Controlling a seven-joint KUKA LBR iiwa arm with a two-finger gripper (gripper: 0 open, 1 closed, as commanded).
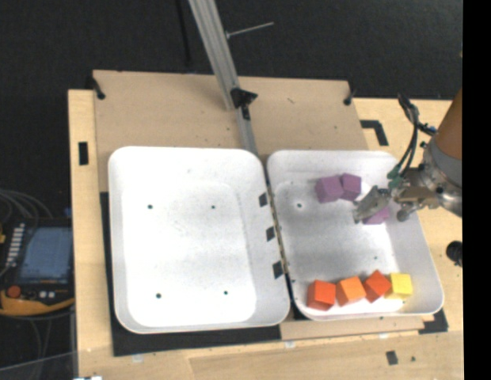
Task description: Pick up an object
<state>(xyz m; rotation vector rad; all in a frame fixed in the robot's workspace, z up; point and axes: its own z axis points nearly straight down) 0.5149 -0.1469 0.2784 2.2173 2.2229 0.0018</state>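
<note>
Claw: the gripper [378,206] hangs over the right bin [404,287], low above its upper right part, reaching in from the right; whether it is parted or closed I cannot tell, and nothing shows plainly between its tips.
Purple block at the claw: a purple block [378,217] lies just under and beside the claw, partly hidden by it.
Purple pair: two purple blocks [338,187] sit touching each other, near the claw on its left and a little further up.
Bottom row: well below the claw, along the bin's lower rim, stand a red-orange block [321,294], an orange block [351,290], a red block [378,284] and a yellow block [401,283], side by side.
Left bin: the left bin [190,236] lies far to the claw's left.
</note>
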